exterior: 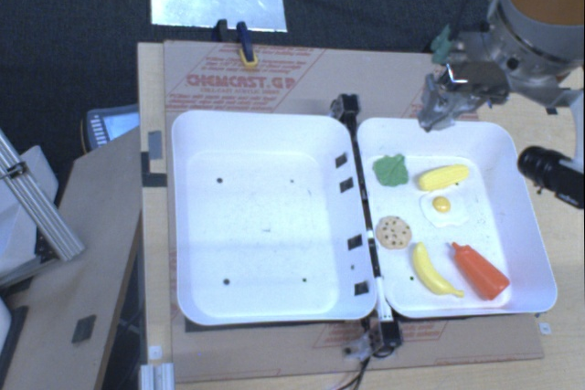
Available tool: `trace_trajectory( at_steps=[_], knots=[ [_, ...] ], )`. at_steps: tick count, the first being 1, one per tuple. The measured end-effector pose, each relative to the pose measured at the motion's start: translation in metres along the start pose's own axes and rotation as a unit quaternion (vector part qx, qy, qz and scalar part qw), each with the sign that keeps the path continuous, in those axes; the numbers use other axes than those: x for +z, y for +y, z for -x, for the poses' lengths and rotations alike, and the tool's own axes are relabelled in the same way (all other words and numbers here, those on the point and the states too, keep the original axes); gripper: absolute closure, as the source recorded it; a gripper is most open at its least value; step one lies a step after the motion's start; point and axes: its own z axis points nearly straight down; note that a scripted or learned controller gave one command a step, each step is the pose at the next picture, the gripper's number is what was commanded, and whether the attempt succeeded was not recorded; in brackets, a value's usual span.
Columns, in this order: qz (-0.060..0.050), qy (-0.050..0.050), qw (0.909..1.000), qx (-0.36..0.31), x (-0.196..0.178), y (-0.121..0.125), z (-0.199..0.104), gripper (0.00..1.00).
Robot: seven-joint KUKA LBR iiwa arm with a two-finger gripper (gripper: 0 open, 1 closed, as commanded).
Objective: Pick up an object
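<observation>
Above the far rim of the right bin [526, 196], the jaws [441, 116] are hanging at the end of the grey arm [539, 5], which is reaching in from the right with its orange band showing; whether the jaws are spread or pressed together I cannot tell, and nothing is showing between them. Inside that right bin, the toy food is lying loose: a green leafy piece [391, 170] is sitting nearest the jaws, with a yellow corn cob [443, 177] just beside it. Nearer the camera from the corn, a fried egg [441, 209] is lying flat, a cookie [394, 233] is resting by the bin's left wall, and a banana [433, 271] and an orange-red bottle [479, 270] are lying side by side near the front rim. Left of that bin, the left bin [260, 215] is sitting against it on the desk [110, 224].
</observation>
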Motion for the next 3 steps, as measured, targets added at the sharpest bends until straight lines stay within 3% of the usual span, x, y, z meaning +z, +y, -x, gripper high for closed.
trace_trajectory(
  at_steps=[1, 3],
  knots=[
    [-0.011, -0.001, 0.9999, 0.013, 0.083, -0.007, 0.031, 1.0],
    [-0.006, -0.001, 1.0, 0.008, 0.057, -0.004, 0.03, 1.0]
  ],
)
